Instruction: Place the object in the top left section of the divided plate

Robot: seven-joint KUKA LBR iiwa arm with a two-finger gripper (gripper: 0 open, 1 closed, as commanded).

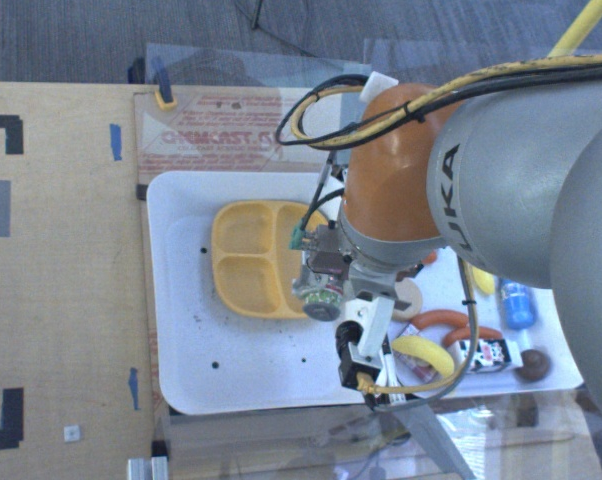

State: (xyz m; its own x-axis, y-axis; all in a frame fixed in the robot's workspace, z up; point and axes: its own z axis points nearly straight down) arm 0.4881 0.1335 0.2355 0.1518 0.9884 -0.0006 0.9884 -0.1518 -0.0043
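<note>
The yellow plastic divided plate (253, 258) lies in the left half of the shallow white bin (181, 368) on the desk, its two left sections bare and its right edge covered by the grey arm with the orange band (391, 168). The claw (366, 363) hangs over the bin's near edge beside a yellow banana-shaped toy (426, 353); whether it is wide, narrow or holding anything I cannot tell. To do this step well, a firm hold should be confirmed first, then the object carried over the plate's far-left section and released low inside its rim.
</note>
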